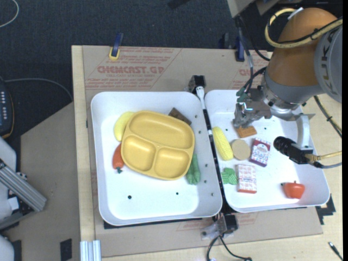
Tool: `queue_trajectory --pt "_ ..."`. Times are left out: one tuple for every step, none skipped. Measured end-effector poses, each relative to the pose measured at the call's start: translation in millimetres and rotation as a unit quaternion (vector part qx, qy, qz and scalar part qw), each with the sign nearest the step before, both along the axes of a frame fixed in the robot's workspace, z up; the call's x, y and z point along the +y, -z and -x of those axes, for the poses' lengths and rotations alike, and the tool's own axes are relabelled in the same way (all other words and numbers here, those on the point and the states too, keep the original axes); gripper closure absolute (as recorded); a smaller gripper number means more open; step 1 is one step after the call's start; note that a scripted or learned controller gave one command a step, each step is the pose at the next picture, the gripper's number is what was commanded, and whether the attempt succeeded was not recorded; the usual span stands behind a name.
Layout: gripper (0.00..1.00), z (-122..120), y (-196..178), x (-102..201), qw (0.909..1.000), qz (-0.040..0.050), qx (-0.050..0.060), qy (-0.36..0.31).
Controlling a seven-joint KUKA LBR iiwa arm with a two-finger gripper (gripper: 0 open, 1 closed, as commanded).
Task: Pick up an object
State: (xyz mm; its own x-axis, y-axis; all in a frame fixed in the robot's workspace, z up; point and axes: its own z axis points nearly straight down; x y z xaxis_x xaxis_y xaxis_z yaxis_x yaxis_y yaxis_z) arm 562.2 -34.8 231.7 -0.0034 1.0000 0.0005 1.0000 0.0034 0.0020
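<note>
gripper: grey two-finger gripper poised low over small tan flat block, lined up to grasp
fingers: open-or-closed state cannot be told

The grey arm with its orange band comes in from the right and bends downward. Its gripper hangs low, pointing down.

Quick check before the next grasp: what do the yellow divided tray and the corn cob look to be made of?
Yellow divided tray: looks like moulded plastic with a smooth, slightly glossy finish; it has one even colour, rounded compartment edges and soft highlights. Corn cob: probably plastic toy food; its yellow is uniform with regular moulded kernel rows and a pale sheen. Hard or soft plastic can't be told from here.
</note>
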Motion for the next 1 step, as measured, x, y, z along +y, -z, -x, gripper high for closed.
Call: queue_trajectory --pt "1.00 6.4 17.8 -7.4 1.0000 -0.0001 0.003 0.002"
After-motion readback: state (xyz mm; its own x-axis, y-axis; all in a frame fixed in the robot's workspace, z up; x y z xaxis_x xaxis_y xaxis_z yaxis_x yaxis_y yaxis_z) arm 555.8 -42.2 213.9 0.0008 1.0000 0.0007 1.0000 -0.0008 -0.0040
